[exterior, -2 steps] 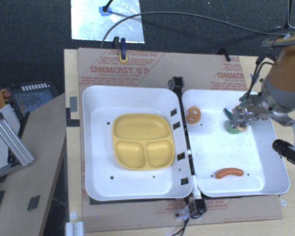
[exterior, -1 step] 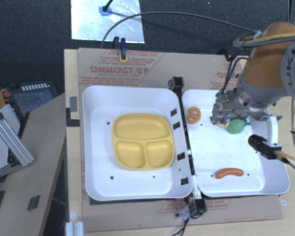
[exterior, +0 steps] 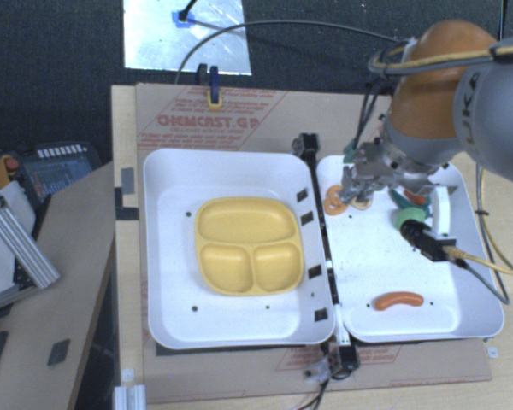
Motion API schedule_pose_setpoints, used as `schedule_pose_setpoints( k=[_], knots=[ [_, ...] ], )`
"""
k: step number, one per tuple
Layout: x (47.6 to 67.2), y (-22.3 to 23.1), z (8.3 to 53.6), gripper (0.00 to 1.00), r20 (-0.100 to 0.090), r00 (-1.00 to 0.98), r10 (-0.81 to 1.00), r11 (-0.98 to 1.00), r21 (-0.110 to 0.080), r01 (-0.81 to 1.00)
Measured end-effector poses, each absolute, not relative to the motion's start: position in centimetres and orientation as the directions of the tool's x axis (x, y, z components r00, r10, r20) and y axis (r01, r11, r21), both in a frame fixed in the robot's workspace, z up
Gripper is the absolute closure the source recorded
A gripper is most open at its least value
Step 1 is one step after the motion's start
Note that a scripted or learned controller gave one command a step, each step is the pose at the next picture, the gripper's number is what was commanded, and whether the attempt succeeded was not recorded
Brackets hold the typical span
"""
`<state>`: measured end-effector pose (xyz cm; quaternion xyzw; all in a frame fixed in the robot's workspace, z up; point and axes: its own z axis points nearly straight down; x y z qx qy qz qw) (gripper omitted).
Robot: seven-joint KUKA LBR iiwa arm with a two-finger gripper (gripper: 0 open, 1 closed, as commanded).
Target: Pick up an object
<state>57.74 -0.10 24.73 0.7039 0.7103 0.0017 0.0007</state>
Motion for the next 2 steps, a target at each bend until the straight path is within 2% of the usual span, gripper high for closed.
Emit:
schedule_pose_setpoints(
  k=[2],
  knots=[
    [62.6, 9.3, 23.2, 1.0, 0.001, -0.009, 1.0, 0.009, 0.003, 1.0]
  ],
)
